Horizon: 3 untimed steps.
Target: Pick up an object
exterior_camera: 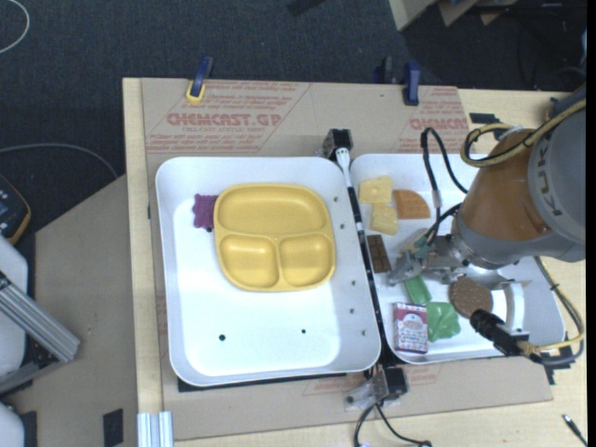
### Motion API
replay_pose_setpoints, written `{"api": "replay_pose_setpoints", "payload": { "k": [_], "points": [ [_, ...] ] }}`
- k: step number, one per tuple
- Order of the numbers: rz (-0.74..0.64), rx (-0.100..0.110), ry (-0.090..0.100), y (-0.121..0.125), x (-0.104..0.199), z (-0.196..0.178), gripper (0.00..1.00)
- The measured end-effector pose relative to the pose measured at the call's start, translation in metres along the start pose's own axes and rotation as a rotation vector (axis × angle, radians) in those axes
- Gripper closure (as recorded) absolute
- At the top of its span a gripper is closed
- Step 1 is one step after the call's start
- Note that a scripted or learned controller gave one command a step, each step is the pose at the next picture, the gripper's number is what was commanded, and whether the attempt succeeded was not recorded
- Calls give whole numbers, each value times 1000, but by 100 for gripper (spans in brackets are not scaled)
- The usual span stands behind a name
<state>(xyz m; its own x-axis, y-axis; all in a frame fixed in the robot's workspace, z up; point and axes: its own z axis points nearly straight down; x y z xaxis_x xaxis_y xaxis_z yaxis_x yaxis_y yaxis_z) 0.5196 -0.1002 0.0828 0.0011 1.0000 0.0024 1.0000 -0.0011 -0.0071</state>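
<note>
I see the gripper (414,266) low in the right bin (549,329), among a green toy (438,319), a small red carton (411,328), a brown disc (470,297) and yellow blocks (378,203). I cannot tell how its fingers stand. The left bin (270,343) holds a yellow divided plate (275,234) with a purple piece (204,210) beside it.

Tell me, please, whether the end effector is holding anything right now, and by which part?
It cannot be told: the end effector is down among the items in the right bin, but nothing visibly sits in its grasp.
</note>
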Motion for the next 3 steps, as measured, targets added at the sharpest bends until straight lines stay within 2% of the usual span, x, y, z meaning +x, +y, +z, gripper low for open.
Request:
{"api": "replay_pose_setpoints", "payload": {
  "k": [1,2,3],
  "points": [
    [1,-7,-2,1,0,-13,100],
    [-2,-12,-4,-4,5,-59,100],
    [-2,-14,-5,2,-2,-105,100]
  ]
}}
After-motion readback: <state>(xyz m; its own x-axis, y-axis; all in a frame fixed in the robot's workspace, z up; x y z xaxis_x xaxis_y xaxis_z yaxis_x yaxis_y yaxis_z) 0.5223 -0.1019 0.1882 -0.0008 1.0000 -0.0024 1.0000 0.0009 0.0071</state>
